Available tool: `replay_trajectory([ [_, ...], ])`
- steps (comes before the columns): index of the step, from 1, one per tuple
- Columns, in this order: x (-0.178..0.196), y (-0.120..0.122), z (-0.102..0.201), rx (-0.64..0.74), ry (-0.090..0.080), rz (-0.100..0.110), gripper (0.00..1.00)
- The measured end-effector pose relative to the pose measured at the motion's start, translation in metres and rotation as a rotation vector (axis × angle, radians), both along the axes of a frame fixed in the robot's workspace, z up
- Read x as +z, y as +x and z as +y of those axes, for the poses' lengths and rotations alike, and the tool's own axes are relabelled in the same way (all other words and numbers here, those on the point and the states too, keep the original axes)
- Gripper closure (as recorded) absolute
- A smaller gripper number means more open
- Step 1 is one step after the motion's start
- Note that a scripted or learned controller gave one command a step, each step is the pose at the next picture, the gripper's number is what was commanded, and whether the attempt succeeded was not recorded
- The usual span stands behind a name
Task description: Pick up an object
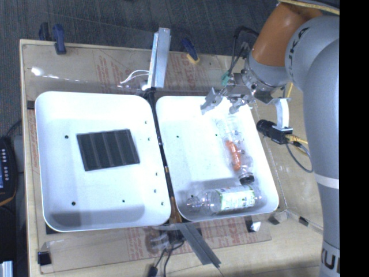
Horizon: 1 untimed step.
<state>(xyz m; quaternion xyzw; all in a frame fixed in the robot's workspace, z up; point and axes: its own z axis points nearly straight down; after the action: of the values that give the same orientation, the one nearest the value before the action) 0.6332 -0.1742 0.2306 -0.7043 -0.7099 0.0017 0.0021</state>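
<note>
Bottles are the likely targets: a clear bottle with orange contents (235, 149) lies just below the claw (222, 100) in the right bin (190, 154), and a labelled bottle (225, 199) lies farther below, along the bin's near wall. The claw hangs open and empty over the far edge. It should descend straddling the nearer bottle's narrow width. The arm (305, 51) bends in from the right, wrist angled down.
</note>
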Motion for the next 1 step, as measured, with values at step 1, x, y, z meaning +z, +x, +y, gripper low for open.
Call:
replay_trajectory([
  [1,-0.0395,-0.0343,-0.0364,0.011,-0.001,-0.001,0.00],
])
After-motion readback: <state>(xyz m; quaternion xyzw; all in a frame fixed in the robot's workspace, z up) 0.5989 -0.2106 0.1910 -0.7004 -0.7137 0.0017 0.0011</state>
